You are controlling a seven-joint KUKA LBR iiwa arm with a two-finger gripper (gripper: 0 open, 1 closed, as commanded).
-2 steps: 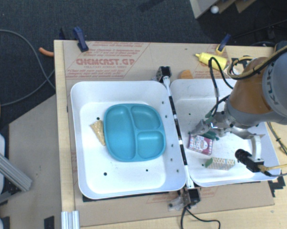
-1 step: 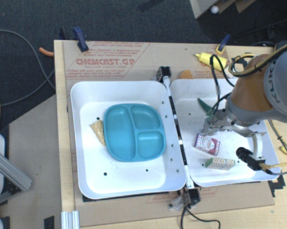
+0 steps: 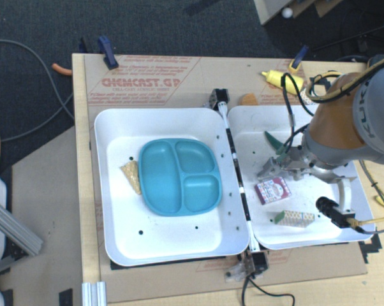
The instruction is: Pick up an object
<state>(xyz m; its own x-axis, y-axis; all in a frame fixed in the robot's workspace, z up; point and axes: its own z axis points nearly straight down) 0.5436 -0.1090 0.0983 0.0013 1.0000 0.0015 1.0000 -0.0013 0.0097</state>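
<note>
In the right bin [image 3: 243, 123], my gripper [image 3: 273, 166] hangs low on the grey arm with the orange band, which reaches in from the right. Just below its tip lies a pink and white packet [image 3: 272, 189]. A dark green object [image 3: 275, 141] sits just behind the gripper, partly hidden by the wrist. Near the front of the same bin rests a small patterned piece with a green end [image 3: 294, 218]. I see nothing held in the gripper.
The left bin [image 3: 115, 234] holds a blue divided plate [image 3: 179, 176], with a tan textured piece [image 3: 132, 173] at its left edge. A black divider with clips [image 3: 233, 164] runs between the bins. A yellow object [image 3: 276, 78] and an orange blob [image 3: 247, 99] lie on the board behind the right bin.
</note>
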